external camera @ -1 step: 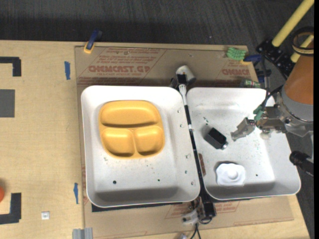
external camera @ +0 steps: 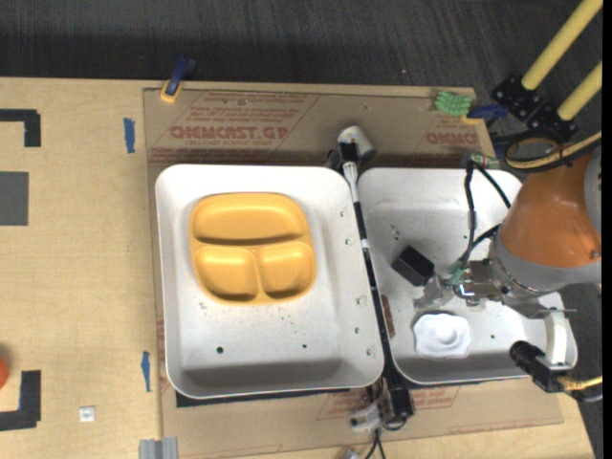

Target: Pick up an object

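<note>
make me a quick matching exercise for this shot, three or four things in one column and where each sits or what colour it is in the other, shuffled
Things:
1. yellow divided tray
2. black block
3. white bottle-like object
4. arm

Descriptions:
A. lies in the right bin, near its middle
B. orange and grey, reaching in from the right
C. sits in the left bin, toward its far end
D. lies in the right bin, near its front edge

Pairs: 1-C, 2-A, 3-D, 4-B
</note>
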`<state>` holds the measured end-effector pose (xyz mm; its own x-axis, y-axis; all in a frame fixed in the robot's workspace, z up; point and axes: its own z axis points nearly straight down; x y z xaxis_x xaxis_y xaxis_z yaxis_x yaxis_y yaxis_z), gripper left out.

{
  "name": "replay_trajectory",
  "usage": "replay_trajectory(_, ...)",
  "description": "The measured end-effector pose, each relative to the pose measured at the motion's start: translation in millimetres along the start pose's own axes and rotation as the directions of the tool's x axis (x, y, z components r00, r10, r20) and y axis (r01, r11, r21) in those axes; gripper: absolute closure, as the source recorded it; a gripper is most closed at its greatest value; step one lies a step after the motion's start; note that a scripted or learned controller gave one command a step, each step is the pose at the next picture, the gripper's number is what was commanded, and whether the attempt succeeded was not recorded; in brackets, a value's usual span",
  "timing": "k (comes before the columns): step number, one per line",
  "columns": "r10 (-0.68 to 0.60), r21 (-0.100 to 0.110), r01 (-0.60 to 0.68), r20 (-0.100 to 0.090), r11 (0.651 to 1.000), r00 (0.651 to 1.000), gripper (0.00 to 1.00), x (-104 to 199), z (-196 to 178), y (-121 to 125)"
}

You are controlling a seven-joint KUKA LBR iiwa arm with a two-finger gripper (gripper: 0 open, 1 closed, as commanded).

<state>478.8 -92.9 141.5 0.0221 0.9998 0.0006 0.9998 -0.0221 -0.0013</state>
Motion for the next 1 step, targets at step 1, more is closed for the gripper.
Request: replay_trajectory(1,-0.149,-0.005,0.149,0.002,0.989,0.989,0.0,-45.8,56.1,53.9)
